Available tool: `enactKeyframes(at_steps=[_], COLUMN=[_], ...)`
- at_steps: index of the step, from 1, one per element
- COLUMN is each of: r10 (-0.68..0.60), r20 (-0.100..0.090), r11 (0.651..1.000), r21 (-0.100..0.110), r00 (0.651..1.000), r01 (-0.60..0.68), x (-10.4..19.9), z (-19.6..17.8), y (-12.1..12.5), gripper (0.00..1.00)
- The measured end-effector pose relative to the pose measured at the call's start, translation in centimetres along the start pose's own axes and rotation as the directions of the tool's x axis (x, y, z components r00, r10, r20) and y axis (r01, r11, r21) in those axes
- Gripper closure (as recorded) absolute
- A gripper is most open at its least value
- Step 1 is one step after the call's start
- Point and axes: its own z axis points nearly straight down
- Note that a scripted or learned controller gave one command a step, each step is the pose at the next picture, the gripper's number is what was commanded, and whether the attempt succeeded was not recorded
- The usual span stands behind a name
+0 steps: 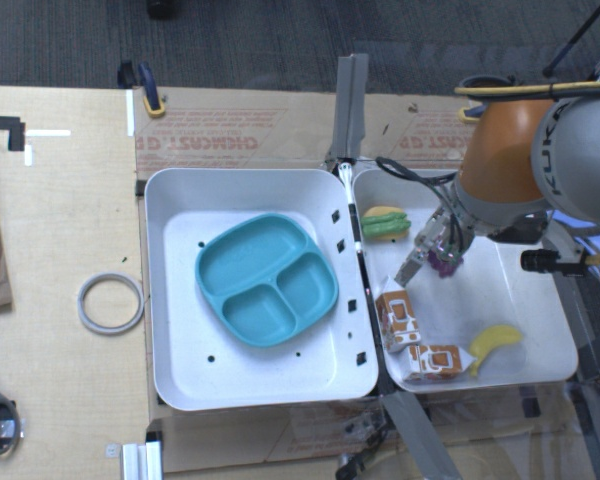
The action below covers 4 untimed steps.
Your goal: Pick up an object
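The grey arm reaches in from the right, its orange band (505, 153) hanging over the back corner of the right bin (540, 313), with the wrist angled down and to the left into that bin. The claw (435, 258) sits low over the bin's middle, one long silvery finger (412, 266) slanting down toward the left. A small purple object (444, 261) shows right at the fingertips and appears to be pinched between them, so the claw looks closed around it, though the piece is too small to identify.

Elsewhere in the right bin, a green and yellow toy (385, 222) lies near the back left corner, just behind the claw. Two orange and white cartons (412, 340) lie along the front left, and a yellow banana (493, 344) rests at the front, just beside the nearer carton.

The left bin (170, 298) holds a teal divided plate (267, 279). On the tabletop (60, 218) to the left lies a grey ring (111, 302).
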Motion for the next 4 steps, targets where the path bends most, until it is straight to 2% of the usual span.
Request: enactKeyframes(at_steps=[1, 2, 3, 4], r10=[0.248, 0.303, 0.414, 0.32], r20=[0.002, 0.0, 0.004, 0.001], r11=[0.969, 0.953, 0.91, 0.947], r21=[0.0, 0.001, -0.006, -0.001], r00=[0.969, 0.953, 0.91, 0.947], r01=[-0.248, -0.303, -0.414, -0.32], x=[-3.2, -3.5, 0.2, -4.1], z=[-4.3, -3.5, -0.4, -6.4], y=[3.3, -2.3, -1.7, -2.3], gripper=[0.0, 0.0, 0.0, 0.0])
